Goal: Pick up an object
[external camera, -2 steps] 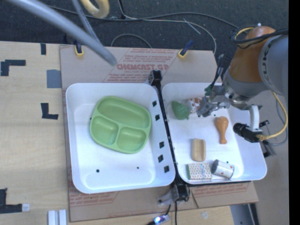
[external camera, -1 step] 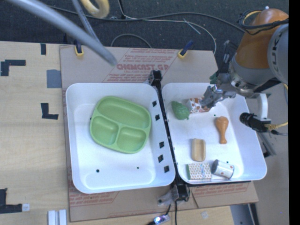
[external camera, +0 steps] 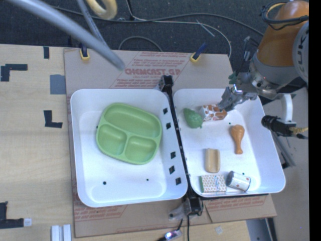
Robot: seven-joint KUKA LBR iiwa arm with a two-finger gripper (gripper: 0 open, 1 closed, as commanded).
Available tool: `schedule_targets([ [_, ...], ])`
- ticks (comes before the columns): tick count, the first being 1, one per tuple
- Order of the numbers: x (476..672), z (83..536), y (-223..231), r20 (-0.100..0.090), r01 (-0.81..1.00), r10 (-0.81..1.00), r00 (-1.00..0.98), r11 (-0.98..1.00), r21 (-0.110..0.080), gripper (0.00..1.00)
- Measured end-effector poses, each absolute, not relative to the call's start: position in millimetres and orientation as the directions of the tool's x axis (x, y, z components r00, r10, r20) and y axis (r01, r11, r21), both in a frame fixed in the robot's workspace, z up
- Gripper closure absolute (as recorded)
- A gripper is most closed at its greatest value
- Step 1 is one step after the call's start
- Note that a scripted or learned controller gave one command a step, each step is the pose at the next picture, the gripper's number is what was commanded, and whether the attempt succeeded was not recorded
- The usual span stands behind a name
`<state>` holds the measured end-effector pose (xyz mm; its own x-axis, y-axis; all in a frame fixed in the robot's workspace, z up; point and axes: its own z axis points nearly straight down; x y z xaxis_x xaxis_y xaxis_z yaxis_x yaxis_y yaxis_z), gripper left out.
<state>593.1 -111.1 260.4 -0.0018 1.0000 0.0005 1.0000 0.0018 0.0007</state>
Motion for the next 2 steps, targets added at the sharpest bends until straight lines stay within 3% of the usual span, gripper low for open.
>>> schedule_targets([
  [1, 606.1, 257, -50, 0.001, 1.000, 1.000, -0.006, 0.006, -0.001, 1.00],
  [2, 605.5, 246, 9, 0.000, 1.000, 1.000, -0.005, 0.005, -0.003, 1.00],
])
